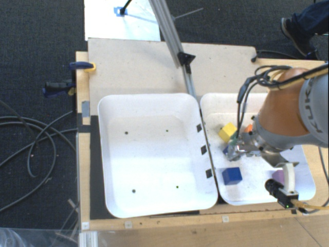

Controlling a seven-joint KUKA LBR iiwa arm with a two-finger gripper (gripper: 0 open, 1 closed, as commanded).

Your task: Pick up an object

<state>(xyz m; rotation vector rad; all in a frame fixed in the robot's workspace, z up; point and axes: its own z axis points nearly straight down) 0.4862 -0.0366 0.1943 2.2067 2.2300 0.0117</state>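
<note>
A: White plastic, two bins side by side, seen from the camera above the bench. So how far has the pick got?

B: Not far, I'd judge. The claw [234,151] is low inside the right bin [213,107], close to its left wall, but I see nothing between its tips. Whether they stand apart or together, I cannot tell; the wrist hides too much.

A: And the things to pick?

B: A yellow block [226,133] lies just above the claw, very near it, maybe touching. A blue block [232,175] sits just below the claw, apart from it. Something purple [278,176] lies to the claw's right, half hidden by the arm.

A: So what is left?

B: Nearly all of it, by my reckoning: closing on a block, then lifting it clear. The left bin [149,153] plays no part yet
</note>
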